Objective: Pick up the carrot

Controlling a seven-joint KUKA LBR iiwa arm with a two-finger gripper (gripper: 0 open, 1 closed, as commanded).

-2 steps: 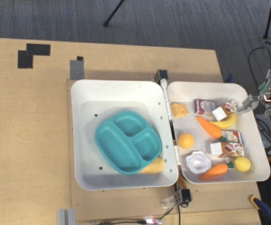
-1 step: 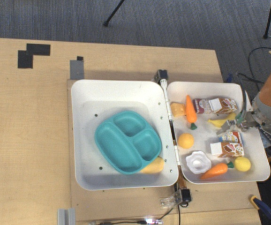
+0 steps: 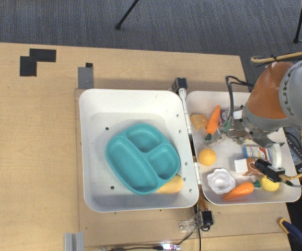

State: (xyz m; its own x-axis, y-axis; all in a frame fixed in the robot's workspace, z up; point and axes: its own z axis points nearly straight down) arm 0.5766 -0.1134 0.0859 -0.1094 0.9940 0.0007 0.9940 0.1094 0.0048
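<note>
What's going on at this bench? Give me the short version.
A grey arm with an orange band reaches into the right bin, where two carrots lie: one near the top, one at the bottom edge. Its hand sits just right of the upper carrot, not visibly holding it. The left bin holds a teal divided plate.

A robotics lab is showing here: a plywood desk (image 3: 31,156) is carrying two white bins (image 3: 96,140) clamped side by side, cables (image 3: 193,234) are trailing, and tripod legs (image 3: 132,7) are standing on grey carpet (image 3: 62,9).
</note>
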